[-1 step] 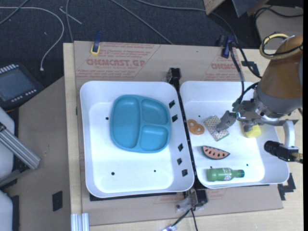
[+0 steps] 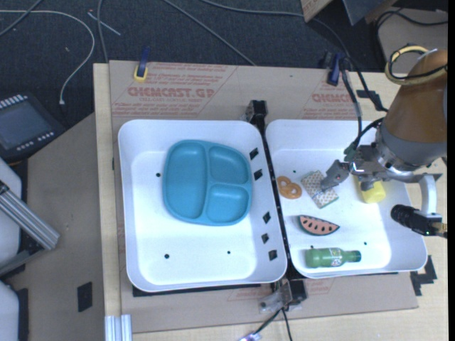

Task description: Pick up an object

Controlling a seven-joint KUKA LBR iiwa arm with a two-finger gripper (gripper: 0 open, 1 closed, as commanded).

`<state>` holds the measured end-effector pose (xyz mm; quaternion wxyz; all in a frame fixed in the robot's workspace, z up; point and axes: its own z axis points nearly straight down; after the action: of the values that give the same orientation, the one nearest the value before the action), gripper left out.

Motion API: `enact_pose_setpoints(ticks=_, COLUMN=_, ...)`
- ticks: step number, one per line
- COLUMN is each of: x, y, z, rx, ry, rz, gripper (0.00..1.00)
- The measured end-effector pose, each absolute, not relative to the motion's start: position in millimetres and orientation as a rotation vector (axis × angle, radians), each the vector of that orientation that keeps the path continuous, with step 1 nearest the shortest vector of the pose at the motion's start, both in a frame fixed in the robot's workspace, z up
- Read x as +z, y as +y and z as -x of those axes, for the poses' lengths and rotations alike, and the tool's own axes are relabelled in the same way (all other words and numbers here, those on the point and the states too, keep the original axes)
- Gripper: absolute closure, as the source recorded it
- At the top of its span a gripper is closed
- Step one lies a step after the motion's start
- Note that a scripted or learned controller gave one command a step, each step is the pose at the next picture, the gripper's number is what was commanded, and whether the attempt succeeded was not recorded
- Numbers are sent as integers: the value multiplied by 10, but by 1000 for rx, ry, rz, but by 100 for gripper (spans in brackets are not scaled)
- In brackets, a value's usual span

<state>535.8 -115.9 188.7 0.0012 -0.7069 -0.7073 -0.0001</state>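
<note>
Jaws: the gripper (image 2: pixel 331 183) hangs over the right bin (image 2: pixel 370 137), its grey fingers (image 2: pixel 334 174) angled down to the speckled square pad (image 2: pixel 318 188); the tips seem to touch its right edge, though whether they are spread or pinching it cannot be told from this slant.
Speckled pad: lies tilted on the floor of the right bin, near the bin's left wall.
Pretzel: a small brown pretzel (image 2: pixel 288 187) sits just left of the pad.
Yellow piece: a yellow block (image 2: pixel 372 191) rests right of the pad, partly under the wrist.
Watermelon slice: the toy slice (image 2: pixel 318 224) lies just below the pad, apart from it.
Green bottle: the bottle (image 2: pixel 332 256) lies on its side further below the pad, cap pointing right.
Arm: the grey arm (image 2: pixel 419 119) with its orange band rises right of the pad.
Blue plate: a divided blue plate (image 2: pixel 207 182) sits in the left bin (image 2: pixel 142 190), well left of the pad.
</note>
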Motion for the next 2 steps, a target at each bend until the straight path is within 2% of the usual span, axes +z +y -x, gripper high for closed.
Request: enact_pose_setpoints(ticks=2, x=823, y=-1238, z=-5339, rx=3, ry=-2217, rz=2218, gripper=0)
